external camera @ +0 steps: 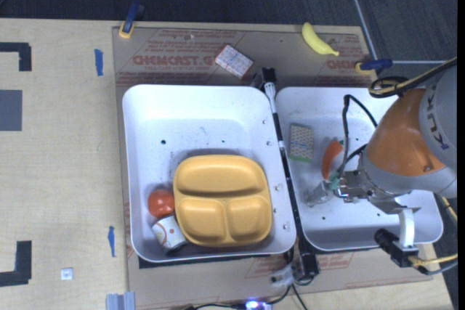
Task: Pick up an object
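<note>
Orange object (332, 155) just beside claw (320, 194)

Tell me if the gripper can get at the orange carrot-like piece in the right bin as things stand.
Probably yes. The gripper sits low in the right bin, just beside the orange piece, with nothing lying between them. The arm's own bulk covers part of that bin, though.

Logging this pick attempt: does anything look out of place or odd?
Yes. A yellow plastic banana and a small speckled rectangular block lie outside the bins on the brown cardboard sheet. The yellow three-compartment tray crowds the left white bin.
</note>
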Tool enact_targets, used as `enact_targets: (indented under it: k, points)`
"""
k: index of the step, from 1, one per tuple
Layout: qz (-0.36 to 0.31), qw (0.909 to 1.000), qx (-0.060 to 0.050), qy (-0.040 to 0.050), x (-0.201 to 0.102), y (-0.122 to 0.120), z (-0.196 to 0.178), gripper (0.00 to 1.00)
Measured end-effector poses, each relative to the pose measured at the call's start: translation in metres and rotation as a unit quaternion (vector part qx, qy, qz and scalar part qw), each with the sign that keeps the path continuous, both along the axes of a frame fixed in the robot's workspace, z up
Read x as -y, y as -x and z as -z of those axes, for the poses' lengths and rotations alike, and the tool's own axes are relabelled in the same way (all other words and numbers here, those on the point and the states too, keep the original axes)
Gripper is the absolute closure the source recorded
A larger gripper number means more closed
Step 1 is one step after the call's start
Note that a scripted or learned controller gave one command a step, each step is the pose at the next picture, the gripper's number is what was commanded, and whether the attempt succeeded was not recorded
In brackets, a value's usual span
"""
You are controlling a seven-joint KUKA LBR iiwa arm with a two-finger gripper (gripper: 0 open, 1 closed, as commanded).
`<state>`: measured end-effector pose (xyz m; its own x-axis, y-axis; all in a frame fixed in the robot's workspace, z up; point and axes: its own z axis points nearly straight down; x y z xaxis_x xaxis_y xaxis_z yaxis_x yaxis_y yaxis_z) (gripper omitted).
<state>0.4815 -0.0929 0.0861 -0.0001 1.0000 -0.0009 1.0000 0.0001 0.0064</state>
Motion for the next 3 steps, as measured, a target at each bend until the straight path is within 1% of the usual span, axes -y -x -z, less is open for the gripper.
enact_targets:
  k: [1,2,3]
  points:
    - [0.000,1.0000,-0.002,-0.0003,-0.0001,-0.0081,0.0005,0.00]
    - [0.000,1.0000,0.000,-0.0003,0.0034,0.0001,0.0000,0.00]
    - [0.000,1.0000,-0.001,-0.0002,-0.0011,0.0002,0.0001,0.00]
